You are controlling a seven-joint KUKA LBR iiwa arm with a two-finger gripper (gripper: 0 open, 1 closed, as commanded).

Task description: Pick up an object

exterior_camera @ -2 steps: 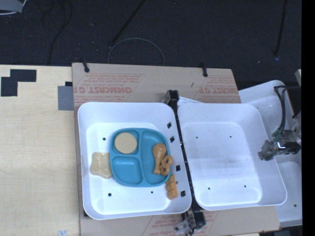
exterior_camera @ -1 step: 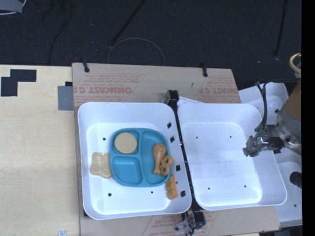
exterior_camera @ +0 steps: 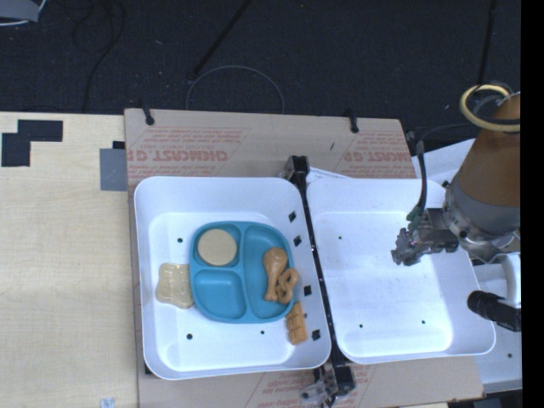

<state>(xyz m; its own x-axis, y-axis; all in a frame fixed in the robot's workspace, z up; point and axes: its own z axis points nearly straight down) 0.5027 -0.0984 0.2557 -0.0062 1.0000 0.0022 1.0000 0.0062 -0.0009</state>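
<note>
**Arm over the right bin, food toys in the left**

The bench point(exterior_camera: 59, 253) was pale wood, with dark carpet and loose cables behind it, and a sheet of printed cardboard point(exterior_camera: 255, 147) lay under two shallow white bins set side by side. From where I stood the left bin point(exterior_camera: 161, 347) held everything. A blue divided tray point(exterior_camera: 225, 300) sat in its middle. In the tray's upper left compartment lay a round tan disc point(exterior_camera: 217, 246), like a cookie or a patty. In the right compartment lay a tan drumstick point(exterior_camera: 274, 269), touching a small pretzel-shaped piece point(exterior_camera: 287, 284) just below it. A pale slice of toast point(exterior_camera: 174, 285) rested on the bin floor against the tray's left edge. A small orange-brown piece point(exterior_camera: 296, 323) lay on the bin floor just past the tray's lower right corner, near the divider between the bins.

The arm point(exterior_camera: 493, 172) reached in from the right, its orange band showing above the grey wrist. The gripper point(exterior_camera: 410, 249) hung over the right bin point(exterior_camera: 382, 338), near that bin's right side and well apart from all the toys. It was dark and small against the white floor, and I could not tell whether its fingers were apart or together. Nothing showed between them.
</note>
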